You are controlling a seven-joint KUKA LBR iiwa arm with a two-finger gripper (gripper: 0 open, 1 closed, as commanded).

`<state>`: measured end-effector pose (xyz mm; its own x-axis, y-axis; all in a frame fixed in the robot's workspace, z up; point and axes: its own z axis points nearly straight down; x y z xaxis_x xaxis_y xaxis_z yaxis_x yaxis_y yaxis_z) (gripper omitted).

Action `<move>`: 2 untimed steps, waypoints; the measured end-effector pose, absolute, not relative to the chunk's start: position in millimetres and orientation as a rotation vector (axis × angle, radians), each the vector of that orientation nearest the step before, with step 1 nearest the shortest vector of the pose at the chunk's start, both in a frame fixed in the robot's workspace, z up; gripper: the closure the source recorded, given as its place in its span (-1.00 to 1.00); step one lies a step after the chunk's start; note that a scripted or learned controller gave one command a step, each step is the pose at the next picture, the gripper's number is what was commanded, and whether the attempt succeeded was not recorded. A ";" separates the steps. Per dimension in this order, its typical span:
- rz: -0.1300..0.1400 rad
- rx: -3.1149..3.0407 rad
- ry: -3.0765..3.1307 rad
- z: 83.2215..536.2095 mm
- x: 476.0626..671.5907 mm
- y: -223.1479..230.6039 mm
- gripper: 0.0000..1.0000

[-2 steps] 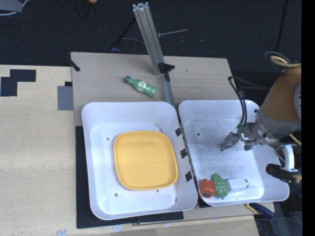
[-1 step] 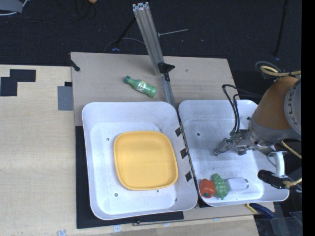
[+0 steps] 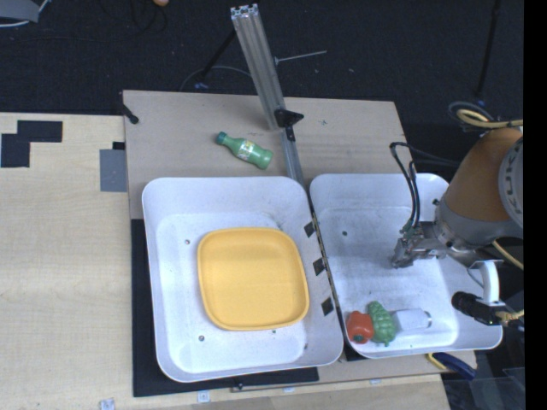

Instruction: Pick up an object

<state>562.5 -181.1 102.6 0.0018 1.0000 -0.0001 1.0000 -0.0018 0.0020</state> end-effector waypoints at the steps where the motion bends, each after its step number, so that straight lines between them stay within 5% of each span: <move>1: 0.002 2.220 2.219 144.7 561.0 -180.5 1.00; 2: 0.002 2.221 2.218 192.7 556.7 -189.2 1.00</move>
